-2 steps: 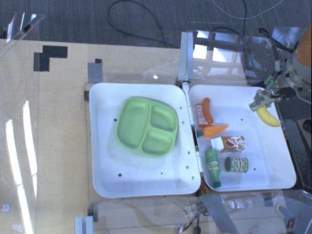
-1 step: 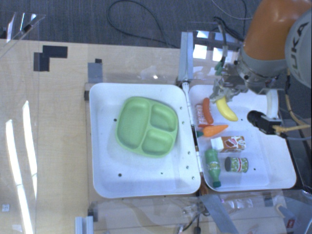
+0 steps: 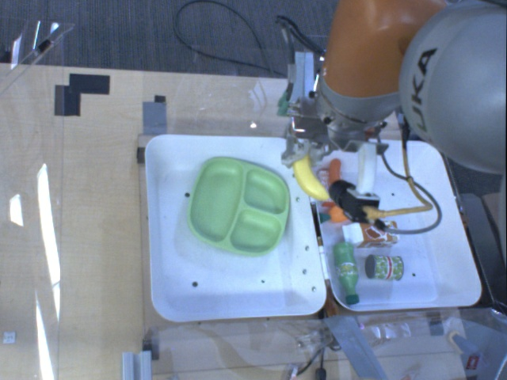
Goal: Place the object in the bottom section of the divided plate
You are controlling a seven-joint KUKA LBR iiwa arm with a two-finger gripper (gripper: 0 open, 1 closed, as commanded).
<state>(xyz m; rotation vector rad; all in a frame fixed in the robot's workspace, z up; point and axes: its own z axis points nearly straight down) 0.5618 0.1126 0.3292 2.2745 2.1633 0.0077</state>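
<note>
The gripper [image 3: 303,155] pinches the top of a banana [image 3: 310,179], which hangs just below the fingers over the gap between the bins. I think it is being carried. Next it must go left, to the green plate [image 3: 238,206], and down into its bottom part.
</note>
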